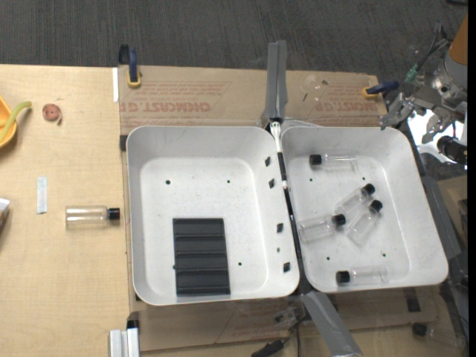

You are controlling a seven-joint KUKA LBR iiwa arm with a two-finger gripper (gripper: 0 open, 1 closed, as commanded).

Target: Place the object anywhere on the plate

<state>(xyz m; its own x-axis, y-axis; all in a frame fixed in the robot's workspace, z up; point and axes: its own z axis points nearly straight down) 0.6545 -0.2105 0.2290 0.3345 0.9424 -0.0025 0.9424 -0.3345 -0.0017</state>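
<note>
a: well, where do we stand with the gripper (439, 129)?

b: we see it at the far right of the frame, beside the upper right corner of the right bin (416, 262). whether it is released or clenched we cannot tell; the metal there is a tangle.

a: and the objects?

b: five clear vials with black caps lie in the right bin. the nearest to the gripper is the top vial (333, 161), lying left to right with its cap toward the left. it sits down and to the left of the gripper, so that is the way we judge the reach must go.

a: the others?

b: three middle vials (349, 210) crowd together on slanting axes, near or touching one another, which could spoil a clean pick. the bottom vial (362, 276) lies alone, near the lower wall.

a: the plate?

b: we take the dark ribbed plate (200, 256) in the left bin (141, 199) for it, at lower middle of the frame. the divider (277, 88) between the bins must be cleared. a stray vial (91, 214) lies on the wooden bench (59, 125), far left.
</note>
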